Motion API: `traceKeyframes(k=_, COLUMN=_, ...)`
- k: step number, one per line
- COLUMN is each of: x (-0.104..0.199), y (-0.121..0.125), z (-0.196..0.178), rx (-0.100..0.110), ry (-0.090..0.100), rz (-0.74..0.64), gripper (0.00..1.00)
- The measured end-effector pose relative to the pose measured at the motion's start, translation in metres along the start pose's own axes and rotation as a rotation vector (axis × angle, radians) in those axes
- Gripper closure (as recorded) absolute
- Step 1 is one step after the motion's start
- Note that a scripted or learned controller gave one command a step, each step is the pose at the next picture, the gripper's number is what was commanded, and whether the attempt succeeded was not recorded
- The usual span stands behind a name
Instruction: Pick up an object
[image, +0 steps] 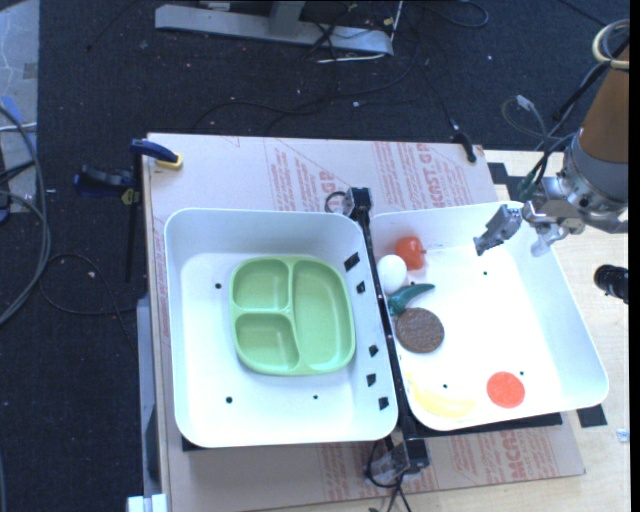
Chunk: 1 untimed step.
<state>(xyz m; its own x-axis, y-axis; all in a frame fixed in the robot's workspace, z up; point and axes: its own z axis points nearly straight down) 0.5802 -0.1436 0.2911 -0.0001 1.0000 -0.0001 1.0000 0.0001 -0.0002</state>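
Reaching in from the right edge, the gripper (518, 232) hangs over the upper right part of the right bin (560, 310), its two fingers spread apart with nothing between them; one dark finger (494, 231) points toward the bin's back wall, the other sits closer to the wrist. Going from the left, the left bin (190, 330) holds a light green divided plate (292, 314) with three compartments, lying flat near the middle. A black divider (375, 300) runs between the two bins. Just past it, in the right bin's left side, a white egg-shaped object (391, 270) touches a small red-orange object (408, 250) behind it. Below these lies a dark teal piece (410, 295), and just beneath that a brown round disc (420, 330), touching or nearly touching it. Toward the front wall, a pale yellow banana-shaped item (440, 402) lies flat, and to its right sits an orange-red round disc (505, 389), apart from the rest. All of these objects lie well apart from the gripper, down and to its left.
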Motion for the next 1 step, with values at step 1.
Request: traceKeyframes(k=1, x=0.0, y=0.0, z=0.0, rx=0.0, ry=0.0, rz=0.0, gripper=0.0)
